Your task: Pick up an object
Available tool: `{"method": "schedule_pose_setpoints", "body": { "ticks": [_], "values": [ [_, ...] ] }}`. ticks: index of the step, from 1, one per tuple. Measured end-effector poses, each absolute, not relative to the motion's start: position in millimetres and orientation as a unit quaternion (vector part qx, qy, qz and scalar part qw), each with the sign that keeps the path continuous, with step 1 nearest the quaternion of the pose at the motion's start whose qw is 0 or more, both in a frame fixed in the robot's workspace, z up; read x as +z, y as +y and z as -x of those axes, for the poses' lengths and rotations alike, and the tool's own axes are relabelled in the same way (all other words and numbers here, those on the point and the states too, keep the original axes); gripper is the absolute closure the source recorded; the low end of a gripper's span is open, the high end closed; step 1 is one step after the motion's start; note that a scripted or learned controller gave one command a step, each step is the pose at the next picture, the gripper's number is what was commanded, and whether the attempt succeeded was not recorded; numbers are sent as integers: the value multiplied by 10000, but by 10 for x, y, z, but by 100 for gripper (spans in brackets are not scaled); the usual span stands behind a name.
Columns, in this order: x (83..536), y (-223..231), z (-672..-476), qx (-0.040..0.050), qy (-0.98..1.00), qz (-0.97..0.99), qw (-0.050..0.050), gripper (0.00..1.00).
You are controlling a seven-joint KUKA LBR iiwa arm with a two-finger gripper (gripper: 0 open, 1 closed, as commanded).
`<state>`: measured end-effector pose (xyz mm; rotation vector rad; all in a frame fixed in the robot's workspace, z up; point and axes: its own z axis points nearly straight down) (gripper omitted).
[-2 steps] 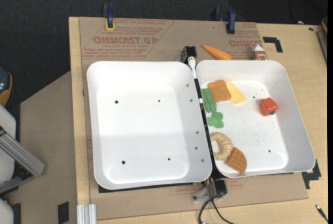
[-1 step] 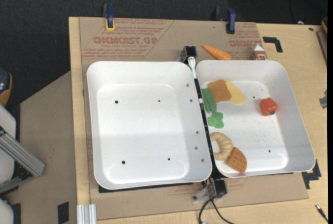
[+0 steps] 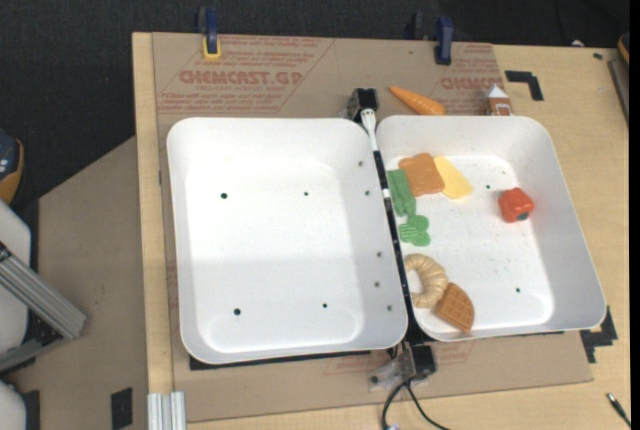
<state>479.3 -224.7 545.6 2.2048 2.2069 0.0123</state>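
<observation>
The right bin [image 3: 560,218] holds several small toy foods. A red pepper-like piece [image 3: 516,205] lies toward its right side. An orange-brown slab [image 3: 423,174] overlaps a yellow slice [image 3: 453,180] near the bin's back left. Two green pieces [image 3: 401,190] [image 3: 414,230] lie along the left wall. A beige ring-shaped pastry [image 3: 426,275] and a tan waffle-like wedge [image 3: 455,306] rest at the front left.
The left bin [image 3: 200,218] sits beside the right one on a brown board [image 3: 150,118]. An orange carrot [image 3: 417,101] and a small bottle [image 3: 497,101] lie on the board behind the right bin. Two clamps [image 3: 210,30] [image 3: 444,38] hold the board's back edge.
</observation>
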Motion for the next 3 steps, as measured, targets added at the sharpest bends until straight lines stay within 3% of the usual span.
{"method": "schedule_pose_setpoints", "body": {
  "ticks": [1,2,3],
  "values": [
    [3449,-2170,-4779,-32,7069,-7073,-78,100],
    [4750,-2251,-4799,28,7074,-7068,87,100],
    [5396,-2238,-5253,19,7079,-7062,67,100]
  ]
}}
